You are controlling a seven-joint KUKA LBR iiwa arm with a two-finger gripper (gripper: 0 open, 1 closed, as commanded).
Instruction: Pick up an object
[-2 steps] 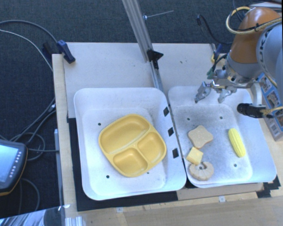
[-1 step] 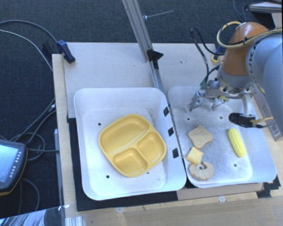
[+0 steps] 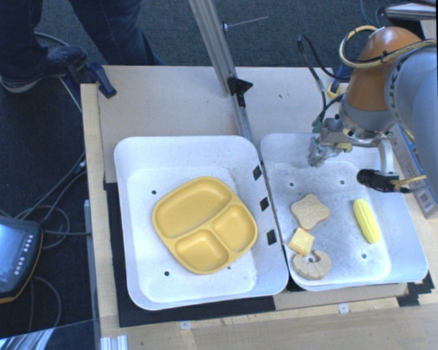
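- The arm [image 3: 387, 71] reaches in from the right, its orange band above the wrist, and ends over the far part of the right bin [image 3: 402, 272].
- The gripper [image 3: 317, 157] hangs near the right bin's far left corner, above bare bin floor; whether its jaws are spread or pressed together cannot be told, and nothing is seen between them.
- In the right bin, nearer the camera, lie four things: a tan cookie [image 3: 310, 212], a yellow cheese block [image 3: 302, 242] just beside it, and a ring-shaped pretzel [image 3: 311, 264] touching the cheese block at the near edge.
- A yellow corn cob [image 3: 367, 220] lies to the right, well apart from those three.
- All four are apart from the gripper.
- The left bin [image 3: 132, 159] holds a yellow three-part tray [image 3: 204, 224], lying flat and turned at a slant.
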